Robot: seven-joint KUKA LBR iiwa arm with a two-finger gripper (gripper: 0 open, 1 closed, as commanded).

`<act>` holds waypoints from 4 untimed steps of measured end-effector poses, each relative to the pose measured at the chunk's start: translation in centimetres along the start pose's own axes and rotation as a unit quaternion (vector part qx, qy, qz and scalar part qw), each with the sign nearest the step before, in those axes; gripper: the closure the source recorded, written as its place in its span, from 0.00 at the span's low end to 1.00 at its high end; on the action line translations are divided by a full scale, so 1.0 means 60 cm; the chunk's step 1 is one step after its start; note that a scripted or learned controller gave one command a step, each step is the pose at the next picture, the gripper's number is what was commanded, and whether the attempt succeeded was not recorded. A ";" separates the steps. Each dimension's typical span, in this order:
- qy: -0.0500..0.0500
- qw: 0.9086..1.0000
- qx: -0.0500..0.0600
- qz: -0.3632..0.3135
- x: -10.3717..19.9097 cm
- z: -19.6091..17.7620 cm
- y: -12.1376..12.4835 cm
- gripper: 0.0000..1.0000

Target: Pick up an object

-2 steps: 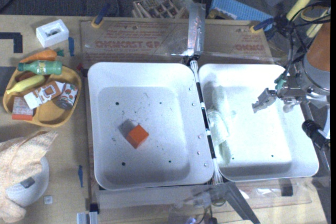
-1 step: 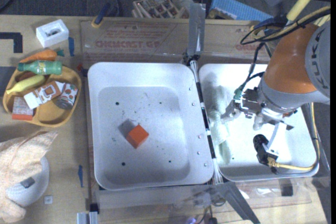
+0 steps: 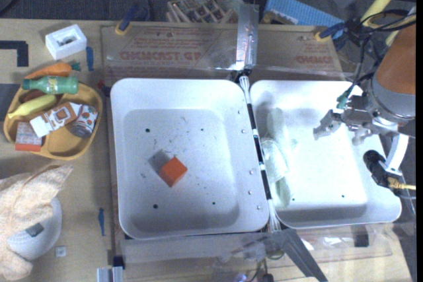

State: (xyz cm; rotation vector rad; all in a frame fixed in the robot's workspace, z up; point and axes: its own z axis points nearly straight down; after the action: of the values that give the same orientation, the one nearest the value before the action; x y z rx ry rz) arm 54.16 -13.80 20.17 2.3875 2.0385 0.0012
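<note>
An orange block with a grey piece against its upper-left side lies on the floor of the left bin, a little left of the middle. A clear, pale plastic object rests along the left wall of the right bin. My gripper hangs over the right part of the right bin, well away from both objects. Its fingers are spread open with nothing between them.
A yellow bowl of toy food sits left of the bins, with a white box behind it and a beige cloth in front. Cardboard and clamps line the back edge of the bench.
</note>
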 end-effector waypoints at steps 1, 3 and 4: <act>0.000 1.000 0.000 0.013 -0.033 0.128 0.113 0.00; -0.002 1.000 -0.002 0.031 -0.024 0.138 0.156 1.00; -0.002 1.000 -0.002 0.031 -0.023 0.139 0.156 0.00</act>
State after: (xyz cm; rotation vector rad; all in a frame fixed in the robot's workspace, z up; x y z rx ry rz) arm 63.21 -16.66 11.88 2.4464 1.9595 0.0011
